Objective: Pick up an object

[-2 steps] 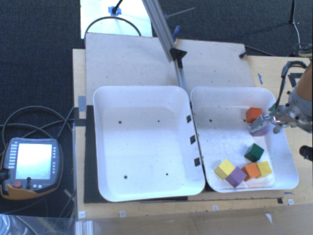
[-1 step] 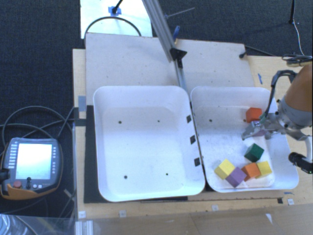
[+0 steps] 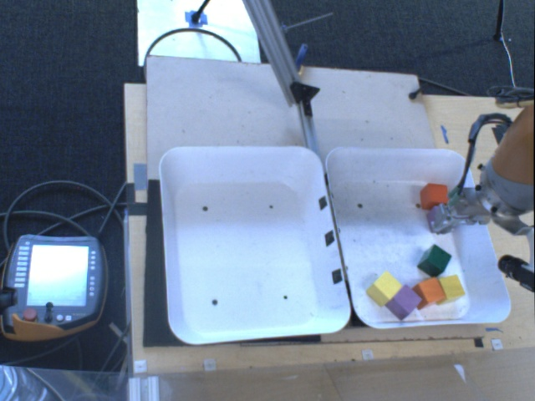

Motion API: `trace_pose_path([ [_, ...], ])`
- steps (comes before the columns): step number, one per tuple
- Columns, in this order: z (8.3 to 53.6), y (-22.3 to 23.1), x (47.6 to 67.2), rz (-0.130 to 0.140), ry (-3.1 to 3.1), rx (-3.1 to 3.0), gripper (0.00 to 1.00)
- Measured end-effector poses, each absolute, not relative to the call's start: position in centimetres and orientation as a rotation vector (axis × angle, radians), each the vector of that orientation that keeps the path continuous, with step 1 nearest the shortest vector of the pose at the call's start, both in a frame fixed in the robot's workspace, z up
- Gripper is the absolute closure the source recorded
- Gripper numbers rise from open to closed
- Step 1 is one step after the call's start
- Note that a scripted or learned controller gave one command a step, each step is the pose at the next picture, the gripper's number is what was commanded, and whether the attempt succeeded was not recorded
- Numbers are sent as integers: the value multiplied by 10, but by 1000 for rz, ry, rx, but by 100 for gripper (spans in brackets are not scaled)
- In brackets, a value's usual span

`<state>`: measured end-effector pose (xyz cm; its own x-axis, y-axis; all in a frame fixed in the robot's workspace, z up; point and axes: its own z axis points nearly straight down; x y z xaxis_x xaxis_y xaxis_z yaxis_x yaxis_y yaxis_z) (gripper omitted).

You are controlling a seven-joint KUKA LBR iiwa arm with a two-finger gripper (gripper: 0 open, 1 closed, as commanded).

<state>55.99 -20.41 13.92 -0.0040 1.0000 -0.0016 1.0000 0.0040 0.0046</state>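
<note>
The right bin point(image 3: 368, 182) holds several small blocks. An orange block point(image 3: 433, 195) lies near its right wall. Further forward sit a dark green block point(image 3: 434, 260), a yellow block point(image 3: 384, 288), a purple block point(image 3: 403, 302), a second orange block point(image 3: 430, 291) and a second yellow block point(image 3: 451, 287). My gripper point(image 3: 440, 219) reaches in from the right and hangs just below the upper orange block, above the green one. No block shows between its fingers.
The left bin point(image 3: 242, 241) stands beside the right one. A metal pole point(image 3: 276, 40) slants across the back board. A teach pendant point(image 3: 52, 284) lies on the floor at the left with its cable.
</note>
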Motion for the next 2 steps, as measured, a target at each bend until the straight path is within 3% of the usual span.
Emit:
trace_pose_path([
  [2,236,-205,558,5,2223,2210,100],
])
